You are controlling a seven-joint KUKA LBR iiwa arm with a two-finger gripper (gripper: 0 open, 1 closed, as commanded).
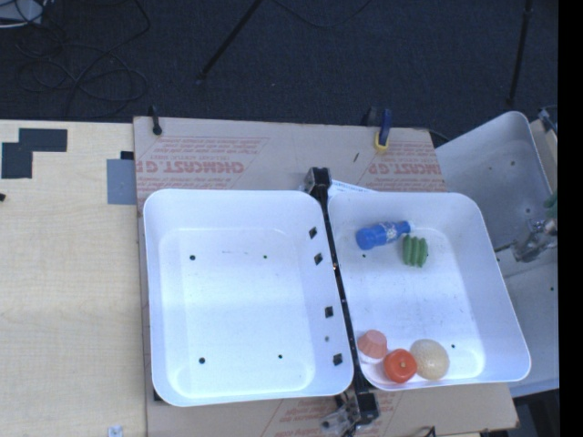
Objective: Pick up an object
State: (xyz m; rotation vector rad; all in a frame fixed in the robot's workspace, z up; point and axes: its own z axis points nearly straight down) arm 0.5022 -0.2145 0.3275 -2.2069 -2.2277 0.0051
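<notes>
You are choosing a target: the bottle (382, 234) is lying clear of the green piece (415, 250), so go there. Gripper state: cannot tell.

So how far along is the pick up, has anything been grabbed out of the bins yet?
Nothing looks done yet. All five items lie in the right bin: the blue bottle and green object near the back, and the pink piece, orange-red ball and cream ball at the front corner. Nothing is in hand. The whole pick is left: reach in, grip one and lift it.
</notes>
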